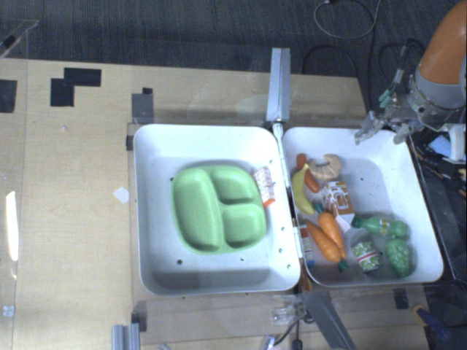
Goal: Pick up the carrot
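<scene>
From left to right we see a green tray (217,208) in the left bin (149,195), the carrot (330,229) near the right bin's (419,195) left wall, and the open, empty tool (382,128) over its far edge.

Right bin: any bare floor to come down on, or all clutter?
Right bin: bare floor along the far and right walls, past the gripper. Crowded from the banana through the carrots to the broccoli by the near wall.
</scene>
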`<state>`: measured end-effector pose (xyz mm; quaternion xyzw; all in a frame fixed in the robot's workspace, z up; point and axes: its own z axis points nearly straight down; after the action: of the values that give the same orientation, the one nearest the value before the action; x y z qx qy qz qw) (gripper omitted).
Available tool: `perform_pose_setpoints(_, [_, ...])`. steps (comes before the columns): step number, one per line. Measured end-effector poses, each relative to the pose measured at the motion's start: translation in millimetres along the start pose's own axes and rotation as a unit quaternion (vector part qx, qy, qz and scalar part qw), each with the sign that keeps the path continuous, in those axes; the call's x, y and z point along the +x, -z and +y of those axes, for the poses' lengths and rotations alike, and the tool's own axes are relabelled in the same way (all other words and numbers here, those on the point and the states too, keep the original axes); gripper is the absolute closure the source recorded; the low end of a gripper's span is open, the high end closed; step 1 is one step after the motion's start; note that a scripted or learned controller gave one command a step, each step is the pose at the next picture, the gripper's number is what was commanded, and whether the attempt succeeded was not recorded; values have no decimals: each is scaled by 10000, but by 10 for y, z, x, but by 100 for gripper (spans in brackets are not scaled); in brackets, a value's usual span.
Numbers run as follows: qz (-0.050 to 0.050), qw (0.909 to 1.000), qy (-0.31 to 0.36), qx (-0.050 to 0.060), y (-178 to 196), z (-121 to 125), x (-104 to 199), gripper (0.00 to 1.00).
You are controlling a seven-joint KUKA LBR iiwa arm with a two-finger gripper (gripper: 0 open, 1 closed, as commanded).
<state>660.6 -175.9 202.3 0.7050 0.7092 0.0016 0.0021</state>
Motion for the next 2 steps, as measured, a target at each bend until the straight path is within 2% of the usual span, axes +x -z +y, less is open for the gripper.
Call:
perform_pose_setpoints(1, [0,9960,892,-14,-1111,-128,631,0])
perform_pose_setpoints(2, [-19,9469,3215,-44,-1115,-794,614,0])
